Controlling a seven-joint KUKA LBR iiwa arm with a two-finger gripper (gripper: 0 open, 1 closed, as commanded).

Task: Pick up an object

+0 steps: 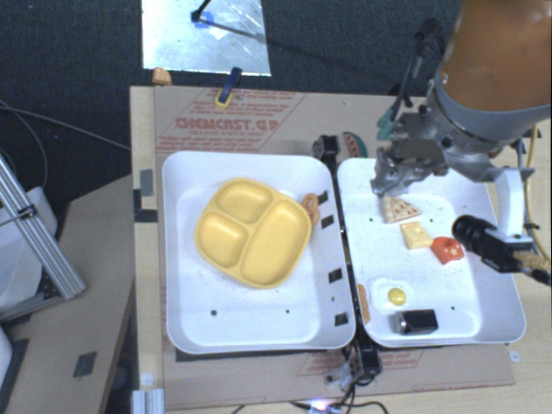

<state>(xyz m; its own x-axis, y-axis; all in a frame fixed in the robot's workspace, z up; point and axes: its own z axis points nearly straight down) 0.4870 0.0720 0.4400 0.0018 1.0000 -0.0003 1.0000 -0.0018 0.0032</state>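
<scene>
The grey metal jaws [392, 184] hang in the right bin; whether they are parted cannot be told. Just below them lies a tan, speckled triangular cracker [400, 209], then a pale yellow cheese block [416, 235] and red wedge [447, 249].

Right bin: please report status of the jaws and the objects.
Gripper low over waffle piece. Nothing seen held. Cheese wedge, red piece close beside.
</scene>
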